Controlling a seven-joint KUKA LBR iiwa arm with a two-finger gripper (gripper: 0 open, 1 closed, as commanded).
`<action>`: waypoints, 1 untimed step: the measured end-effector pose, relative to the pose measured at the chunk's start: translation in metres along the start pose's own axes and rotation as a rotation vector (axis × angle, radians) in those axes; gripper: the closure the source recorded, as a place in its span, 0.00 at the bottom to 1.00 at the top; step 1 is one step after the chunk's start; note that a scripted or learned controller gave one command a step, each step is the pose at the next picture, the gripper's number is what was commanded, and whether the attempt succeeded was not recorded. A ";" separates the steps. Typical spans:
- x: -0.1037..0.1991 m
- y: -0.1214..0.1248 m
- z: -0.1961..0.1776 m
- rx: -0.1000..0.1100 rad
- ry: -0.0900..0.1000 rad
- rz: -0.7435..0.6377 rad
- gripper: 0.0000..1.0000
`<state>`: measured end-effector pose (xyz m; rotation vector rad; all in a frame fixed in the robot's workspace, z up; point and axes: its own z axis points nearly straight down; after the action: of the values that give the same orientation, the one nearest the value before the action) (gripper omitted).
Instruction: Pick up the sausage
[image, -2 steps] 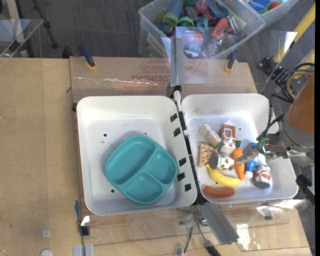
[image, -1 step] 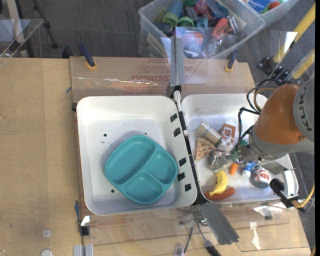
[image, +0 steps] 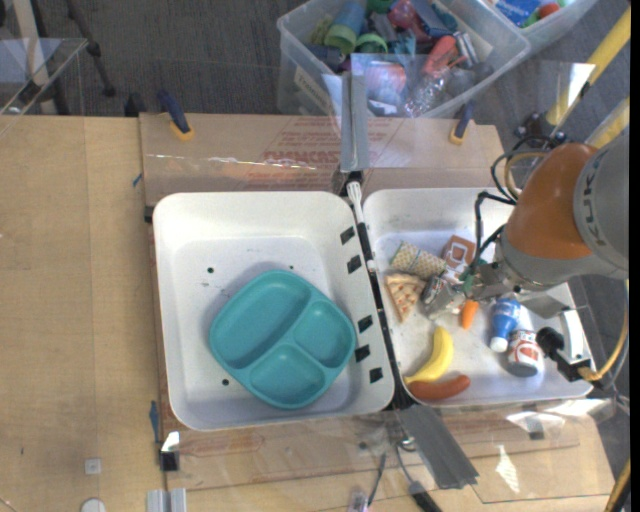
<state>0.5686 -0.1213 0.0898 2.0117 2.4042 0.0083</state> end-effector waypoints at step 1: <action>-0.004 0.000 -0.011 -0.006 -0.008 0.005 1.00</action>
<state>0.5697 -0.1257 0.1005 2.0107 2.3918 0.0070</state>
